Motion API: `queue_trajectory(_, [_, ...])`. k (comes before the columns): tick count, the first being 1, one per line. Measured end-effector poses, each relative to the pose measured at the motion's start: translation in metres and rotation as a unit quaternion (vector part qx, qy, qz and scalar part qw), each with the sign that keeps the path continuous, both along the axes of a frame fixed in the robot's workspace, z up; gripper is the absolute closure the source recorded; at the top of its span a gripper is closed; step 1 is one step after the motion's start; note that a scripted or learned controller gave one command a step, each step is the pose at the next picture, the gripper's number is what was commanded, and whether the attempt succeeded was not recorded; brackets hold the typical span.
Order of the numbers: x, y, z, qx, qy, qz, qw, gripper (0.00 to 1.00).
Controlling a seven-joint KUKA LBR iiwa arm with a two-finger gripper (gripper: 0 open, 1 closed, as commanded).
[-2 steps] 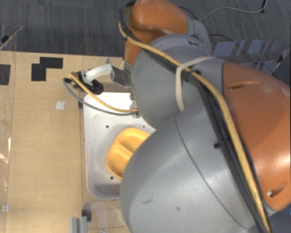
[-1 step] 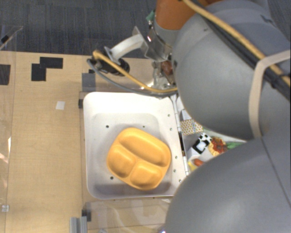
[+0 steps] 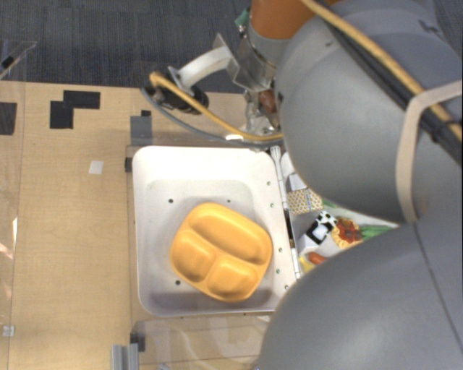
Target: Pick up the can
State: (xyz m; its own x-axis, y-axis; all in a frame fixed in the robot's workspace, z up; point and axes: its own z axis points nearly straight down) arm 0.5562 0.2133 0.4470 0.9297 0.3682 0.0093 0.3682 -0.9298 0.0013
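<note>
My gripper (image 3: pixel 259 115) hangs below the orange band (image 3: pixel 278 16), over the far edge of the bench where the two bins meet. A small reddish-brown patch (image 3: pixel 269 100) shows at the gripper; I cannot tell what it is. In the right bin, a slice of something with a colourful printed label (image 3: pixel 334 231) in red, green and black-and-white peeks out between the arm's grey links. It may be the can, but the arm hides most of it. The arm's grey body (image 3: pixel 362 144) covers nearly the whole right bin.
The left white bin (image 3: pixel 155 181) holds a yellow three-section plastic tray (image 3: pixel 221 249) near its front right. A yellow cable (image 3: pixel 189 97) and white fitting (image 3: pixel 202 66) loop behind the bins. A metal divider (image 3: pixel 283 209) separates the two bins.
</note>
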Motion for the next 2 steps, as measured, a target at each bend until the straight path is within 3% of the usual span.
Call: queue_trajectory(2, [0.002, 0.000, 0.022, 0.0014, -0.004, 0.001, 1.0000, 1.00])
